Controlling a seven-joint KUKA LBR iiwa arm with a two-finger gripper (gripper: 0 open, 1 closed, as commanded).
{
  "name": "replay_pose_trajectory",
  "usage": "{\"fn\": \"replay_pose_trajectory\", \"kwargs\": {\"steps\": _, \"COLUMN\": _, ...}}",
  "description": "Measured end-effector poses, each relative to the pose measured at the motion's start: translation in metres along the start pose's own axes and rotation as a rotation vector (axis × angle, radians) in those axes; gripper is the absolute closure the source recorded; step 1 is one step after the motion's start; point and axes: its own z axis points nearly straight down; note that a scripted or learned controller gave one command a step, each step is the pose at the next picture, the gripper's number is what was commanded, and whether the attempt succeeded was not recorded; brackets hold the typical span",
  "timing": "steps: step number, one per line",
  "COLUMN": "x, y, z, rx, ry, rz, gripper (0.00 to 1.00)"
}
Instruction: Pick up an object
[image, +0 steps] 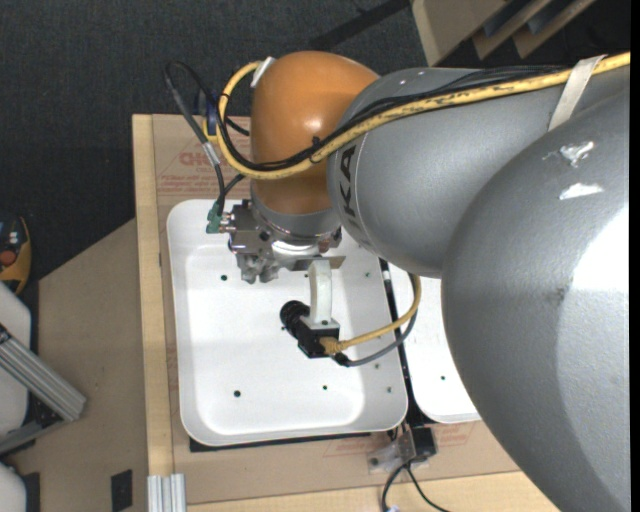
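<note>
Nearest: the front rim of the left bin (290, 428), flat on the bench (150, 330), with the right bin (440, 395) just beside it and largely covered by the grey arm (500, 230). Farther in, on the left bin's white floor, a few tiny dark dots (237, 393), too small to name. Beyond those, low over that bin's far half, the gripper (256, 268), under the wrist (290, 215) and the orange band (300, 100). Cannot tell the claw's state, wide or narrow, nor confirm anything held. Cannot place the object to pick either: perhaps hidden beneath the wrist. Looks like the reach-down step, with no grasp made yet. Calls next for settling squarely over a target, closing firmly, then lifting straight up, clear of the bin walls.
</note>
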Motion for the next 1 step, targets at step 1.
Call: {"fn": "replay_pose_trajectory", "kwargs": {"steps": 1, "x": -0.0032, "y": -0.0244, "z": -0.0426, "rx": -0.008, "ry": 0.002, "rz": 0.004, "gripper": 1.0}}
